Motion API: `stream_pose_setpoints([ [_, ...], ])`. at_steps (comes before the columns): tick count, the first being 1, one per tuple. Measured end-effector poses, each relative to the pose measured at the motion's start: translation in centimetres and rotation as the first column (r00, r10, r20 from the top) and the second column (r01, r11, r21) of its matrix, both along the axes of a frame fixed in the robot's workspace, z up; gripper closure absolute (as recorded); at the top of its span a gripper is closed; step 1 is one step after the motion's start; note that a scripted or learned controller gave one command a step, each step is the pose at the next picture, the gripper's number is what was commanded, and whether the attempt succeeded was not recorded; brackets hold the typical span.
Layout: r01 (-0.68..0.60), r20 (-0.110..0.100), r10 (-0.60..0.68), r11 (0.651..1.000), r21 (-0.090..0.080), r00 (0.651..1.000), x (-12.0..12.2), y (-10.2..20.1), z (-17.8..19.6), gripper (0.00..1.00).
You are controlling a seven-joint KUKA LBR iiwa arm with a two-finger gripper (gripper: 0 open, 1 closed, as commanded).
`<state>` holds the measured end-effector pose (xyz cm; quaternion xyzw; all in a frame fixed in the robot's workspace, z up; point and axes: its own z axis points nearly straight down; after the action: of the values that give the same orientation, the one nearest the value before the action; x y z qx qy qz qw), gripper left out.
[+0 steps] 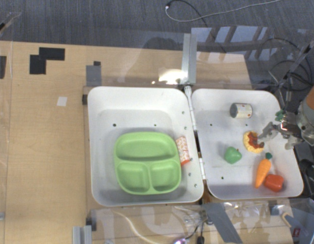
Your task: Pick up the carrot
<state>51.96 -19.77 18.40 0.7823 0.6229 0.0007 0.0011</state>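
Jaws: two fingers are seen spread apart at the gripper [277, 131], with nothing between them; released, as far as can be judged from above.
Gripper position: placed over the right edge of the right bin [218, 187], reaching in from the right, near the pizza slice toy [253, 142] and above the carrot as the view lies.
Carrot: the carrot [262, 171] is lying on the right bin's floor, orange with a green top, tilted, its lower end just beside a red object [274, 182] in the bin's lower right corner.
Other contents: a green pepper toy [232, 155] and a small can [241, 111] are seen in the same bin; a green divided plate [147, 162] and a small packet [183, 149] are seen in the left bin [101, 136].
Progress: nothing is held; the carrot has not been lifted.
Remaining: alignment over the carrot, descent, closing and lifting are judged to be left.
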Motion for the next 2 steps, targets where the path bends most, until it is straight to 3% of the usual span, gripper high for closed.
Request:
stream_pose_setpoints([
  [2, 0.000, 0.000, 0.000, 1.000, 0.000, 1.000, 0.01, 0.00, 0.02, 0.00],
])
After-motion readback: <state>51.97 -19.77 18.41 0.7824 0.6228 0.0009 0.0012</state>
